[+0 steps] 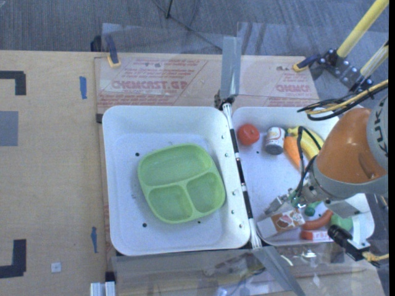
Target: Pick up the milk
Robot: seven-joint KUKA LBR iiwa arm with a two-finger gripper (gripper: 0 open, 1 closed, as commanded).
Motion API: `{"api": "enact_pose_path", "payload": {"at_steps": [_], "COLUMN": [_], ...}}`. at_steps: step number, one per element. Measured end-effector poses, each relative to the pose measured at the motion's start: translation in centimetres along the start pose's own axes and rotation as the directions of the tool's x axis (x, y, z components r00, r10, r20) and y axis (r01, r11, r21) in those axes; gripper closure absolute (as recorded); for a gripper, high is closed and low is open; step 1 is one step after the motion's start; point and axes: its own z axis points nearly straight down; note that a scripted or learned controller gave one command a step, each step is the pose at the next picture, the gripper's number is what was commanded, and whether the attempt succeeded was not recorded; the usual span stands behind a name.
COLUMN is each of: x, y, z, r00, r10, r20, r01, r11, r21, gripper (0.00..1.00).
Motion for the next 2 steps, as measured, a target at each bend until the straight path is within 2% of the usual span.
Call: {"api": "enact_pose_path", "payload": {"at_steps": [1,2], "x": [0.0,6.7], "y": [0.0,2.5], "z": [-1.0,-9.1], "r00": [1.0,0.998], "r10": [0.002,0.058], "r20": [0.001,-0.001], "r01": [-0.002,-0.058], "r11": [1.0,0.998], "r21": [-0.002,0.002], "gripper": [1.0,1.0]}}
